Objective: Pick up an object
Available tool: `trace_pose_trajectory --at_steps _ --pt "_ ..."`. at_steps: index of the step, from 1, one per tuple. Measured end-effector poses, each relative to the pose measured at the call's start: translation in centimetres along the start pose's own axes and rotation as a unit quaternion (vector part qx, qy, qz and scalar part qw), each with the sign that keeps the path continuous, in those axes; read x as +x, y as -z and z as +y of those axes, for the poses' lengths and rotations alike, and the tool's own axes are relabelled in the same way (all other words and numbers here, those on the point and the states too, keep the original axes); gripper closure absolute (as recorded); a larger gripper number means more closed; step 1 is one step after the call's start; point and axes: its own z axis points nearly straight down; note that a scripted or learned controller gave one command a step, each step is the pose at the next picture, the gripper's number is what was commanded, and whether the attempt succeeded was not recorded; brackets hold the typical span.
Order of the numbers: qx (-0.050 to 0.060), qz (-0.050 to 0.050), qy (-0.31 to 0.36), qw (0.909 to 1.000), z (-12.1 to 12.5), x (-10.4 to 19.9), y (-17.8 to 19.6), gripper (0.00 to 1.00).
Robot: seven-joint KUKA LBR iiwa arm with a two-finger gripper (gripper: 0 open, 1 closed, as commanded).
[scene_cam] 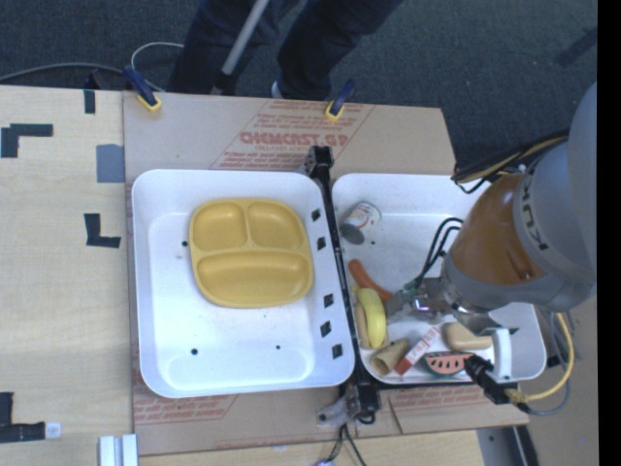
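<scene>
**Ana:** Where is the arm [524, 241] working?

**Ben:** Over the right bin [408, 187], reaching down into its near half. The gripper [419, 299] sits low among the toy food, just beside the banana [372, 316]. Whether it is wide, narrow or holding something, I cannot tell; the wrist hides that part.

**Ana:** So what would it pick?

**Ben:** The banana looks the likeliest to me. It lies against the left wall of that bin, close to the divider [328, 250], with a carrot [367, 278] touching its far end and a cone [391, 355] near its other end.

**Ana:** How will it handle?

**Ben:** I judge it light, stiff plastic, smooth and a bit slippery, not fragile. A grip across the thick middle, closing on its two long sides, should serve best; the tapered ends would likely squirt out.

**Ana:** Which way does it lie?

**Ben:** Its long axis runs roughly along the divider, from the far side toward the near side, flat on the floor, curved slightly. The wall on its left leaves little room for a finger there, so that is the risk.

**Ana:** Anything else nearby?

**Ben:** A watermelon slice [448, 363] and a pale piece [466, 338] lie by the near rim, and a small cup [359, 215] is farther back. The left bin [155, 289] holds a yellow divided plate [252, 250].
</scene>
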Motion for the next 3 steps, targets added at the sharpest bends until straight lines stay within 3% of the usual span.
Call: trace_pose_trajectory --at_steps 1,2,3 --pt "0.006 0.005 0.004 1.0000 3.1 -0.2 -0.1 0.00" --pt "0.006 0.011 0.008 0.9999 12.1 1.1 -0.5 0.00" --pt "0.007 0.009 0.008 0.9999 12.0 0.9 0.5 1.00"
